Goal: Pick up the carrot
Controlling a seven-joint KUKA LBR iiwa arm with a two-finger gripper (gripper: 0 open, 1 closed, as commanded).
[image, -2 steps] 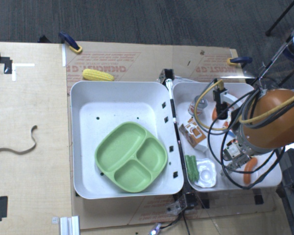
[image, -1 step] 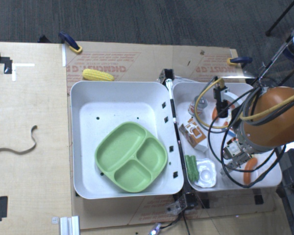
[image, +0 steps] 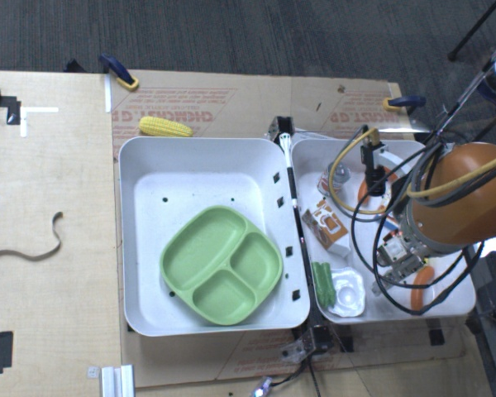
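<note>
Two shallow white bins sit side by side, touching along their inner walls. Left white bin (image: 140, 222) holds one green three-compartment plastic plate (image: 221, 264), with bare floor open above and left of it. Right white bin (image: 307, 151) is crowded: one small orange-and-white carton (image: 326, 226) near the left wall, one green stick-shaped vegetable (image: 322, 282) along the lower left wall, one crumpled clear plastic cup (image: 347, 291) just beside it. Grey arm with orange band (image: 463, 193) and its looped black and yellow cables cover most of that bin's right half, leaving little free room there. Gripper (image: 399, 255) hangs low at the bin's lower right; whether it is spread or pressed together cannot be told. One orange carrot (image: 421, 277), partly hidden, lies just below and right of the gripper, near the bin's bottom edge, possibly touching it. One yellow corn cob (image: 165, 126) lies outside on the cardboard above the left bin
</note>
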